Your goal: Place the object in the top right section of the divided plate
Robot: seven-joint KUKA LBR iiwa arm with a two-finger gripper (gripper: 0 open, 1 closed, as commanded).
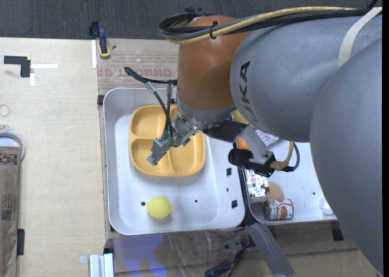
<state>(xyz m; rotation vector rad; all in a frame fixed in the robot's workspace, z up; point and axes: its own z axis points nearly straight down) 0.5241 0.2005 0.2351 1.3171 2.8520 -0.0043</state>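
1. Pale wooden bench (pixel 55 166) runs across the left, dark floor along the top; a brown paper item (pixel 9 209) lies at the left edge, well apart from the bins

2. Left white bin (pixel 118 166) holds a yellow divided plate (pixel 167 142) in its upper half and a yellow ball (pixel 159 207) near its lower wall, apart from the plate; the ball looks like the likely task object, sitting loose on the bin floor, not in any plate section

3. Gripper (pixel 159 151) hangs over the plate, tip pointing down-left over the lower-left section near the divider; whether the fingers are apart or together I cannot tell, too small and dark, and nothing clearly shows between them

4. Judgement: the tool's spot over the plate fits a place move, but with the ball still in the bin the placing looks undone; the top right section is mostly hidden under the wrist

5. Orange wrist band (pixel 203 69) and grey arm (pixel 304 81) reach in from the right, covering much of the right white bin (pixel 304 191)

6. Right bin holds a small can (pixel 279 210), a printed packet (pixel 256 184) and an orange bit (pixel 242 143) just beside the arm; clutter, not involved in the step
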